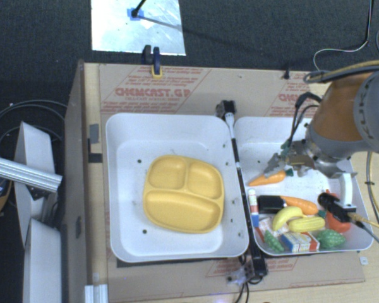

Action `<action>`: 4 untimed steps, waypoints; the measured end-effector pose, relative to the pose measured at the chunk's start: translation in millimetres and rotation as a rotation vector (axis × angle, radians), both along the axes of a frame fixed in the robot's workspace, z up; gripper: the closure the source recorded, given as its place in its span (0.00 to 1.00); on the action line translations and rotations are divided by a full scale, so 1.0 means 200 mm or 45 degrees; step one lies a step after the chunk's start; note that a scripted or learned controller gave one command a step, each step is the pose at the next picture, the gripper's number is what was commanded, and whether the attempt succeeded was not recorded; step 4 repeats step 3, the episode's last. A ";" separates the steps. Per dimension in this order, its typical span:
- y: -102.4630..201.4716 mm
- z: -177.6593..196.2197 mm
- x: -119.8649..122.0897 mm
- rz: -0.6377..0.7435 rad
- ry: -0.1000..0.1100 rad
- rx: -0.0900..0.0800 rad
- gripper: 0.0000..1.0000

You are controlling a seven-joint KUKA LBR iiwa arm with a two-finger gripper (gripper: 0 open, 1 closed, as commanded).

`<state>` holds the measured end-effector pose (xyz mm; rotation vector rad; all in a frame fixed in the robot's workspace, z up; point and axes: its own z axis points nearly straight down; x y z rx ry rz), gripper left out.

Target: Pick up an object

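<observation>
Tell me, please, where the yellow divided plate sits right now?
The yellow divided plate lies in the middle of the left bin, across the divider from the right bin holding the toy food.

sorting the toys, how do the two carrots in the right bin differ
The upper carrot lies apart from the pile, just below the claw; the lower carrot is wedged among the other toys beside the banana. The upper one rises toward the right, the lower one drops toward the right. Both are orange, tapered and lying flat.
</observation>
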<state>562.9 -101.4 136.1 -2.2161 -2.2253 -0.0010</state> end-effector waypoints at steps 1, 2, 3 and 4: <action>0.06 -0.26 0.02 -0.001 -0.002 -0.002 0.00; 0.06 -0.21 0.03 -0.001 -0.003 -0.001 1.00; 0.41 0.25 0.00 0.000 -0.005 0.000 1.00; 0.41 0.25 0.00 0.000 -0.005 0.000 1.00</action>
